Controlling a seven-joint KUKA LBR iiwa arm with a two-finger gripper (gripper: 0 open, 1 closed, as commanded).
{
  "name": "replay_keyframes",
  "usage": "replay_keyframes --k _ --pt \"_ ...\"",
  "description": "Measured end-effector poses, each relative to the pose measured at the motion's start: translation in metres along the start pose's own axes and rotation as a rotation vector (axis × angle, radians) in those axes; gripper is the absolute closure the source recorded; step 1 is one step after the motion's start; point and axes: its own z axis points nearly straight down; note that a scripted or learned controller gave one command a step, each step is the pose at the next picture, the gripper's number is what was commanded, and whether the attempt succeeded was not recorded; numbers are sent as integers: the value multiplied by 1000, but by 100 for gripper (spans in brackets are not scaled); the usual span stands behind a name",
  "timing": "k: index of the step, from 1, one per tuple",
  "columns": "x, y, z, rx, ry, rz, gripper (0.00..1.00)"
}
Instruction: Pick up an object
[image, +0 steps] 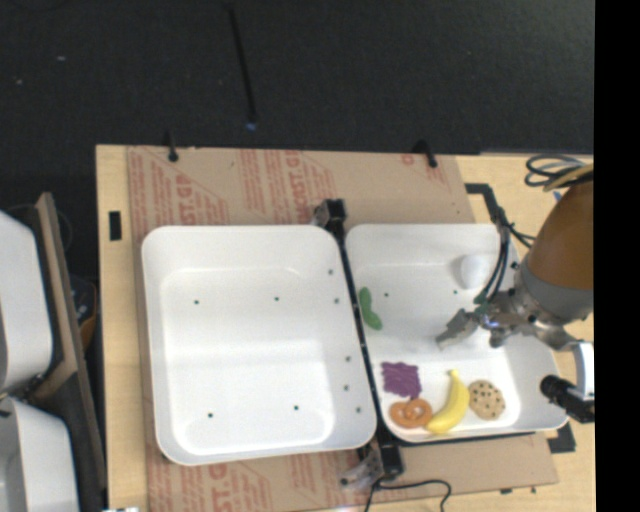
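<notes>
The right bin (420, 245) holds a green piece (370, 309) by its left wall, a white lump (472, 268), and along its near edge a purple piece (401, 378), pretzel (410, 411), curved banana (451, 402) and round cookie (486, 399); the hand (462, 328) hangs above, fingers spread, holding nothing.
</notes>
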Motion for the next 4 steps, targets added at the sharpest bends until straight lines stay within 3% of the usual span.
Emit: replay_keyframes --k 1,3,4 --pt "-1 1 -12 -5 -1 1 100" --pt "5 2 -101 -8 -2 -1 100" --pt "4 2 -124 -6 -1 -1 100"
